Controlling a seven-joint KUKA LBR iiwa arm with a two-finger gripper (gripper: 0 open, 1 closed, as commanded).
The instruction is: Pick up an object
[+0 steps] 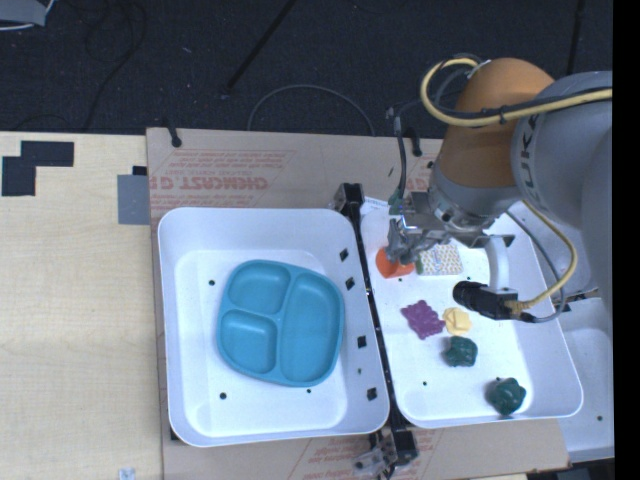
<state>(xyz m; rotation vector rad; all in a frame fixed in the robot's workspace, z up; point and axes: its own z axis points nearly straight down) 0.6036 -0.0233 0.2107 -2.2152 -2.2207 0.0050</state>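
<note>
Where the gripper (400,251) meets the orange object (391,264), its opening cannot be told.

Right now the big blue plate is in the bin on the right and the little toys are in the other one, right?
Not quite. The camera view shows the blue plate in the left bin. The little toys, like the purple one, lie in the right bin.
</note>
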